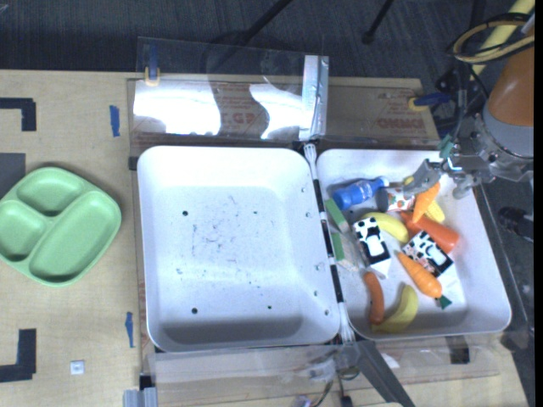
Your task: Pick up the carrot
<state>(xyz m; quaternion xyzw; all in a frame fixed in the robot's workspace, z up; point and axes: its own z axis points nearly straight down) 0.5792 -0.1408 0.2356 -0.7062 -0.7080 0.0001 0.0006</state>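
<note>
Hovering at the right bin's upper right, the gripper (454, 166), state unclear, sits above-right of the carrot (422, 275), which lies diagonally.

A: Left bin (225, 236)?
B: White plastic, matt, faint scuffs on its floor. Bin right of it (488, 299), same plastic.
A: Surface (59, 329)?
B: Pale wood, matt. Green tray (55, 223) left of the left bin, smooth plastic, slight sheen.
A: Behind the left bin?
B: Clear glossy sheet (229, 100), glare.
</note>
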